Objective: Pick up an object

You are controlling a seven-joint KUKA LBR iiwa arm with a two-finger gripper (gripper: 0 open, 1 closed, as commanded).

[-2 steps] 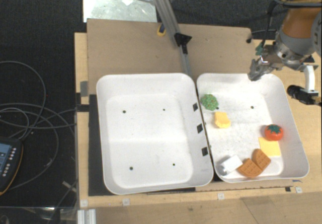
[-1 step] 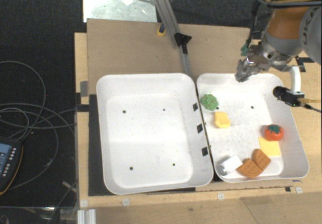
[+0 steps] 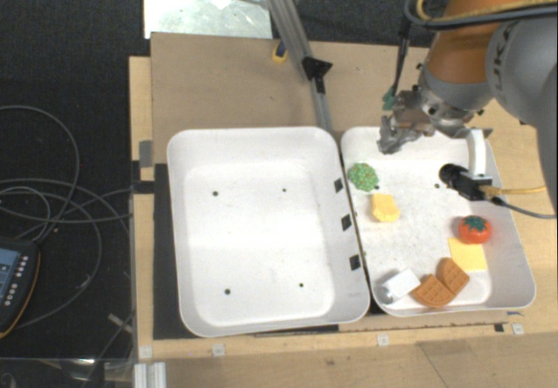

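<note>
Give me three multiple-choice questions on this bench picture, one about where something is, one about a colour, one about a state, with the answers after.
1. Which bin holds the toy food?
A. left bin
B. right bin
C. both

2. What colour is the small lump nearest the divide between the bins?
A. green
B. blue
C. black

3. Where is the hand?
A. over the right bin's far end
B. inside the left bin
C. off the bench

Answers:
1 B: the tomato, waffles and yellow blocks all lie in the right bin.
2 A: the lump is green.
3 A: the hand hangs above the right bin's far end, beyond the lump, with nothing seen between its tips.
</note>
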